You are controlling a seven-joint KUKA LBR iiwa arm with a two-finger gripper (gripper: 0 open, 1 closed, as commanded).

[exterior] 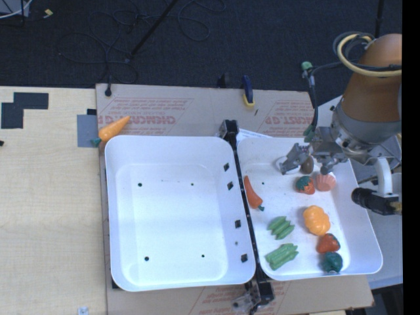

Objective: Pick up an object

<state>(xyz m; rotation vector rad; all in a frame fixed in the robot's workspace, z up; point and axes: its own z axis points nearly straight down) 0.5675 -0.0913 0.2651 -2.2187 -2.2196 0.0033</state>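
My gripper (pixel 307 165) hangs over the back right part of the right bin (pixel 359 268), its fingers spread apart with nothing clearly held between them. Just below it lie a small red and green piece (pixel 304 185) and a pink piece (pixel 325 182). Further forward are an orange pepper-like toy (pixel 316 220), a red piece (pixel 328 243) and a dark teal piece (pixel 333 262). Two green pods (pixel 281 227) (pixel 282 255) and an orange-red chili (pixel 252 193) lie nearer the divider.
The left bin (pixel 118 215) stands beside the right one, joined by a black clamp strip (pixel 239 202). An orange carrot (pixel 113 128) lies on the cardboard behind the left bin. The arm's orange band (pixel 374 84) rises at the right.
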